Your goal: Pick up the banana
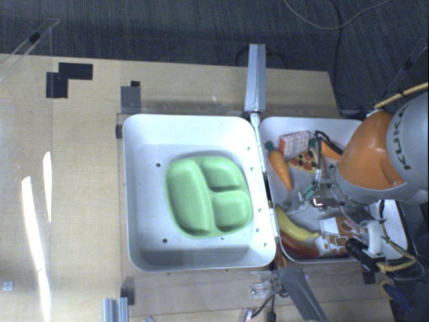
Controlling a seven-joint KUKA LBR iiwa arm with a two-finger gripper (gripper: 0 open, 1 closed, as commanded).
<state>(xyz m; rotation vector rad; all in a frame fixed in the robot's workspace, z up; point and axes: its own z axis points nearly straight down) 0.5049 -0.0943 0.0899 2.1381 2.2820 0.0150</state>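
The banana (296, 226) lies along the right bin's (348, 123) front-left corner, slanting toward the front edge, just left-front of the gripper (318, 192).

Wood bench (74, 200), dark carpet floor (167, 12) w/ cable (322, 19)

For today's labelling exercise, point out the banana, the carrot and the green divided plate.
banana (295, 227), camera view, middle of its yellow body
carrot (281, 170), camera view, middle of its orange root
green divided plate (186, 196), camera view, its large left compartment
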